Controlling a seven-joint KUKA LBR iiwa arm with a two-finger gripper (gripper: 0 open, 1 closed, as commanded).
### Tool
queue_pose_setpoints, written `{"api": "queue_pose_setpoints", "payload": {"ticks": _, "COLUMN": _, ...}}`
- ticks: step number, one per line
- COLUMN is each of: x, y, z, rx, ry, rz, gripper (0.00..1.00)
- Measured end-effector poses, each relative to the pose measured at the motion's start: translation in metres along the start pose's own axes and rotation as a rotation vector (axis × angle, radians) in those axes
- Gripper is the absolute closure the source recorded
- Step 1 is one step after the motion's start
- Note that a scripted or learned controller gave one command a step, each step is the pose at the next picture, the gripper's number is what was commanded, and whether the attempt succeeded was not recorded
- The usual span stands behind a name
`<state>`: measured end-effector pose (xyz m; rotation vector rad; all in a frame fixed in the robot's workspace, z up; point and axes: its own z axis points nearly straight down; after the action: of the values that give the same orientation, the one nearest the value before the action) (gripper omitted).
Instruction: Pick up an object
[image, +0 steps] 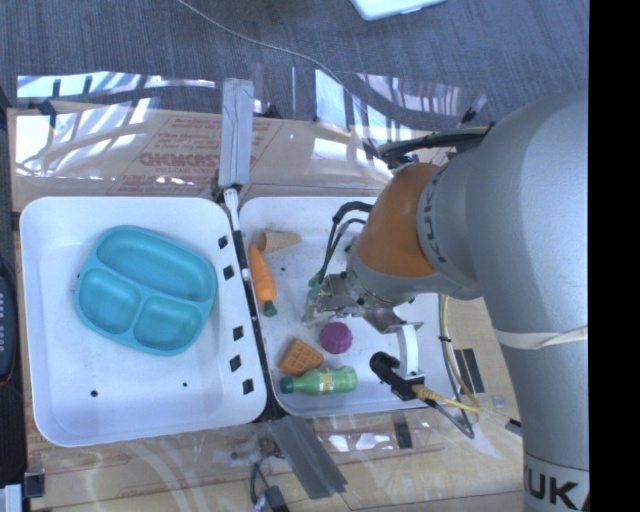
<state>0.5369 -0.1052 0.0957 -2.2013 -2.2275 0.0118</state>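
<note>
Over the right bin (300, 215), the gripper (322, 303) hangs low — finger state impossible to tell — just above a purple ball (336, 338), with carrot (263, 277), waffle (300, 357) and green bottle (320, 381) nearby.

**Surfaces and finishes, referenced to the divided plate**

Divided plate (147, 290): teal plastic, smooth, soft sheen. It sits in the left bin (60, 400), smooth white plastic with a slight gloss. Right bin (300, 215), beside the plate's bin: same white plastic. In it, carrot (262, 276): matt orange plastic look. Cone (279, 240): tan, matt. Waffle piece (300, 357): orange, ridged texture. Bottle (320, 381): green, glossy, with highlights. Purple ball (336, 337): dull, bumpy-looking. Arm (520, 210), right of the plate: smooth grey painted shell, satin; orange band (395, 235) glossier. Behind the plate: cardboard (180, 150), matt brown, under reflective clear sheet. Grey tape strip (236, 130): matt.
</note>
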Motion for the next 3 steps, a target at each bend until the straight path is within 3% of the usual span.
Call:
{"api": "queue_pose_setpoints", "payload": {"ticks": 1, "x": 0.0, "y": 0.0, "z": 0.0, "rx": 0.0, "ry": 0.0, "rz": 0.0, "gripper": 0.0}}
{"api": "queue_pose_setpoints", "payload": {"ticks": 2, "x": 0.002, "y": -0.059, "z": 0.006, "rx": -0.009, "ry": 0.001, "rz": 0.004, "gripper": 0.0}}
{"api": "queue_pose_setpoints", "payload": {"ticks": 3, "x": 0.0, "y": -0.058, "z": 0.0, "rx": -0.004, "ry": 0.001, "rz": 0.0, "gripper": 1.0}}
